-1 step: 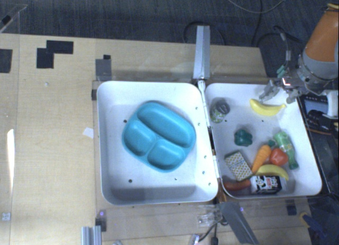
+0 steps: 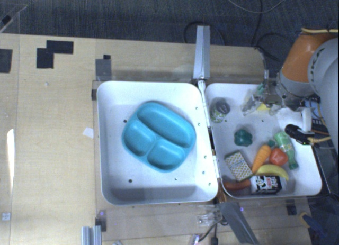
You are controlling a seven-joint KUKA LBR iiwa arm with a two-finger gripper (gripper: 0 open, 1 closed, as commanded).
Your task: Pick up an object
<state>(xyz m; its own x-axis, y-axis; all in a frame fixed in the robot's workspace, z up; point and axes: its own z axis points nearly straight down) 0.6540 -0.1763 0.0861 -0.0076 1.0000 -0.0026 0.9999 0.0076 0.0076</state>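
Observation:
My gripper (image 2: 260, 101) hangs low over the back of the right bin (image 2: 315, 184), below the grey arm with its orange band. Small objects lie in that bin. A grey round jar (image 2: 219, 108) sits at the back left, to the left of the gripper. A teal lump (image 2: 243, 137) lies in the middle. Toward the front right are an orange carrot (image 2: 260, 157), a red tomato (image 2: 278, 156), a green item (image 2: 284, 143) and a yellow banana (image 2: 274, 171). Nothing shows as held.
Along the right bin's front lie a patterned packet (image 2: 238, 165), a brown sausage (image 2: 236, 184) and a black-and-white carton (image 2: 265, 184). The left bin (image 2: 108, 148) holds a blue divided plate (image 2: 158, 135). A metal post (image 2: 202, 53) stands behind the wall between the bins.

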